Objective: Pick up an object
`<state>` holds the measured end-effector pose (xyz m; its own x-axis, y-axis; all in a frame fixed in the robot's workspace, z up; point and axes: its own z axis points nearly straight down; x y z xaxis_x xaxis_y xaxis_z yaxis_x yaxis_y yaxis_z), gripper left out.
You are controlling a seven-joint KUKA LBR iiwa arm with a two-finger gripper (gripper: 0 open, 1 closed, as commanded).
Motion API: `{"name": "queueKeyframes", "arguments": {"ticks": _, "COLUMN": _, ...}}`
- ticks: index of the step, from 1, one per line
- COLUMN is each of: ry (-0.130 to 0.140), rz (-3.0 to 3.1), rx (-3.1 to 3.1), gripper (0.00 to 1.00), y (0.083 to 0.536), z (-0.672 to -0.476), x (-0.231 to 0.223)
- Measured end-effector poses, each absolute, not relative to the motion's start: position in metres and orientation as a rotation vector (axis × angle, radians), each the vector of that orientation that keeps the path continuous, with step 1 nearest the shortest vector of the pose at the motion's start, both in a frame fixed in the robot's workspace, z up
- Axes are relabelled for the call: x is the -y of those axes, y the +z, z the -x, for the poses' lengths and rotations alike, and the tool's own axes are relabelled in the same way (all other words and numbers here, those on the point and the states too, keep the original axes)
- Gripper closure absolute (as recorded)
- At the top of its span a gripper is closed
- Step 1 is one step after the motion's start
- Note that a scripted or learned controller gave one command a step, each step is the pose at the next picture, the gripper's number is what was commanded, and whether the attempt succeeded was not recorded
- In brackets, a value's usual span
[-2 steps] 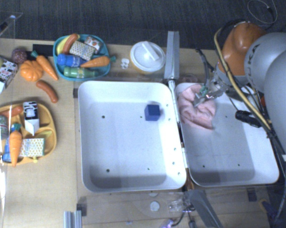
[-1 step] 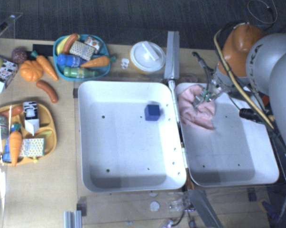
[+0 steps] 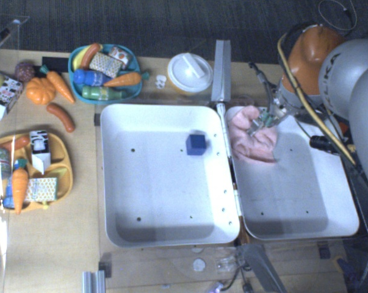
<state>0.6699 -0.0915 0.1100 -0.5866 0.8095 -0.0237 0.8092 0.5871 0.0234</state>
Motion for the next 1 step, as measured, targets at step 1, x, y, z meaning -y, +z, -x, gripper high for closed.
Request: {"name": "queueKeyframes", "arguments": {"ticks": 1, "ry": 0.002, "rz": -1.081, "rx": -2.941, "gripper": 1.0, "y": 0.1769, "z": -0.6705, "x": 0.127}}
